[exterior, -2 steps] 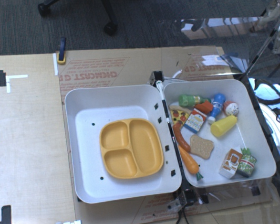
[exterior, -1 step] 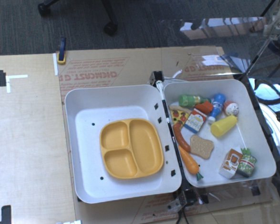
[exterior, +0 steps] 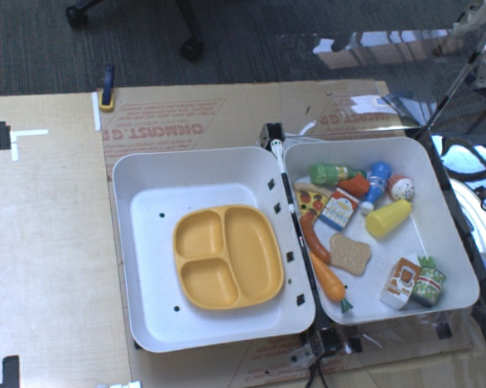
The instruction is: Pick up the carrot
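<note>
Carrot (exterior: pixel 329 280): smooth orange taper, green tip, by right bin's (exterior: pixel 444 216) left wall.
Touches what looks like a sausage (exterior: pixel 314 235); gripper state: cannot tell.

The carrot (exterior: pixel 329 279) is seen as an orange toy vegetable, tapered, with a small green tip at its lower end. It is laid flat on the floor of the right-hand white bin (exterior: pixel 444 216), close against that bin's left wall, toward the near corner. Its long axis is set roughly from eleven o'clock to five o'clock, the green tip being pointed toward five o'clock. Its upper end is met by a reddish sausage (exterior: pixel 312 235), and a slice of bread (exterior: pixel 350 254) is found just beside it at two o'clock.
</note>
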Controlling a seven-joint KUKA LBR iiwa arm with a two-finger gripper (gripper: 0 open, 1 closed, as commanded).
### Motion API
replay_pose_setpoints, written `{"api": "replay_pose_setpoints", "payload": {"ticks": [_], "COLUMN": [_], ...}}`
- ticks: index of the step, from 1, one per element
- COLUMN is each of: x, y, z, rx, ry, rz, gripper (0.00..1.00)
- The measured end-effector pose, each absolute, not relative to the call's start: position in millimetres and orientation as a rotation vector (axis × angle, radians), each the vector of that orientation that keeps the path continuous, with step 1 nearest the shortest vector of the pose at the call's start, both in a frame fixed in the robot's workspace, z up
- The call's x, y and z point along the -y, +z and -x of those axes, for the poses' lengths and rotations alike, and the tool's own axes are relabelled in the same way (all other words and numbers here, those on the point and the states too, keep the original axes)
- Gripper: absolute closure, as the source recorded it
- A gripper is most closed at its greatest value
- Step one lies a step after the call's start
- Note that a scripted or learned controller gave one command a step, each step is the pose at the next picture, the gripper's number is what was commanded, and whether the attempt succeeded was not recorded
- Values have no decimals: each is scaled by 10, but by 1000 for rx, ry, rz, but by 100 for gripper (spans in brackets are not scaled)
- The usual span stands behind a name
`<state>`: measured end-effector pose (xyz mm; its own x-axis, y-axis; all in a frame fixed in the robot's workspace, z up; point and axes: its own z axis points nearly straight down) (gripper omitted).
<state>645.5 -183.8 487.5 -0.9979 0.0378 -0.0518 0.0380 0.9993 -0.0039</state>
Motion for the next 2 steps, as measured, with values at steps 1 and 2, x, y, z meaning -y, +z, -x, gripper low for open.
{"api": "replay_pose_setpoints", "payload": {"ticks": [1,2], "x": [1838,1836], "y": [4962,4962], "z": [-6475,-6475], "rx": [-3084,-3084], "ry": [-9,-8], "rz": [-57,-56], "gripper": [100,0]}}
